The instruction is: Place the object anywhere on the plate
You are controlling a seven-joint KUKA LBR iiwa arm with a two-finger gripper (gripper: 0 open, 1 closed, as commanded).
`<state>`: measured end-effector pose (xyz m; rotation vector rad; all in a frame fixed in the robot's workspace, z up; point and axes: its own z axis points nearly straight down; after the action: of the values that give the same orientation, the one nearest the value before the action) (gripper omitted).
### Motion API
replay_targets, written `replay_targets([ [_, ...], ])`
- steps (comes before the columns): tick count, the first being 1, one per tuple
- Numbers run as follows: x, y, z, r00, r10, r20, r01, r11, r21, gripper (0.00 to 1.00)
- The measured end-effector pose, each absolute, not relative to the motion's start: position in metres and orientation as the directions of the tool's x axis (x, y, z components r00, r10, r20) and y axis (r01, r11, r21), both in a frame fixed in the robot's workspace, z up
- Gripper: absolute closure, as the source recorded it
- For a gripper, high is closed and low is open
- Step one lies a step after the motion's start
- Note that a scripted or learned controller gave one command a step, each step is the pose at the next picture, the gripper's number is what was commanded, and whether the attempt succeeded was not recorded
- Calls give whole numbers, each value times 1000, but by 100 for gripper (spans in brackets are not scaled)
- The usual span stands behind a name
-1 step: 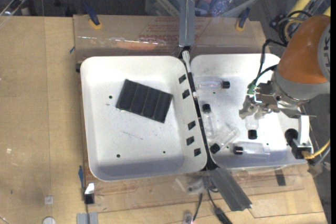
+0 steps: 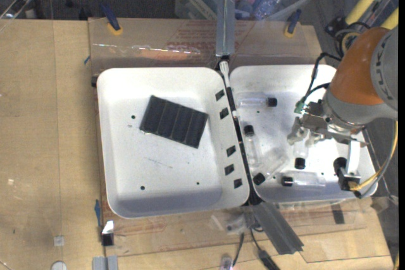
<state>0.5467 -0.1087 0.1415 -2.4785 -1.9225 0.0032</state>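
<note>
Clearly ribbed and rectangular, the dark plate (image 2: 174, 121) lies flat; tool (image 2: 302, 133) state unclear.

Single fixed overhead camera, slanted down on both white bins (image 2: 114, 82).

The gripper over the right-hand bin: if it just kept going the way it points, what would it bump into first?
The gripper points down, so it would probably meet the white floor of the right bin first, close to a small black-capped clear object. Depth is hard to judge here.
</note>
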Motion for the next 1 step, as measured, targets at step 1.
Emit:
replay_targets([
  [1,590,-94,90,337,942,1,942,-337,7,100],
])
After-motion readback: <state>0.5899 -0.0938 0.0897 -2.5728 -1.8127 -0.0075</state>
